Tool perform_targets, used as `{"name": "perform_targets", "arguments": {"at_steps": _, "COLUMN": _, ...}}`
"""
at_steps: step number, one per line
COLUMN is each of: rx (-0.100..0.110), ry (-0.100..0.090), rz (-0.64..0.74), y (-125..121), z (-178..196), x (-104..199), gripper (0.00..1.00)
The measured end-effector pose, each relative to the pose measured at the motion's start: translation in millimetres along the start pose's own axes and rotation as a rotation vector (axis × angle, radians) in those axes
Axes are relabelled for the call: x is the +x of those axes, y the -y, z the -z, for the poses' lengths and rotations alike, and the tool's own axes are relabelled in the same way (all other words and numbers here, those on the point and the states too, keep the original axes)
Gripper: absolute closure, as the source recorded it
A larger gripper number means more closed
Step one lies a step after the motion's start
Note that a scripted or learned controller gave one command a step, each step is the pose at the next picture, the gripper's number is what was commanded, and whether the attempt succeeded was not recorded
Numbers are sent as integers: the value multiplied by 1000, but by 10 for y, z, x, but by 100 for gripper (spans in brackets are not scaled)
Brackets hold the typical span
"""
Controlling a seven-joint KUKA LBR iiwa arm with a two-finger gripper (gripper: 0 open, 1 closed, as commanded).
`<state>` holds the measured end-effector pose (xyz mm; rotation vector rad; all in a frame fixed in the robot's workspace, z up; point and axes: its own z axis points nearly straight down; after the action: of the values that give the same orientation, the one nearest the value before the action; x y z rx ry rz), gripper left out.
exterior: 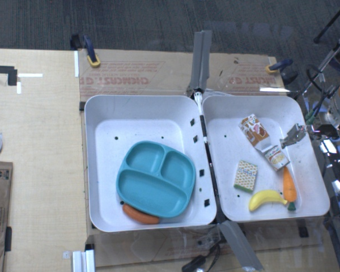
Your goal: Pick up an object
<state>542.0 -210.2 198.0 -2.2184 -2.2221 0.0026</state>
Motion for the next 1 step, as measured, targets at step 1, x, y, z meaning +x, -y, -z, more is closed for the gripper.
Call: {"name": "perform_targets", "arguments": {"at_steps": 1, "rx": -1, "ry": -1, "rz": -4, "y": 497, "z": -1070, "x": 121, "gripper": 0}}
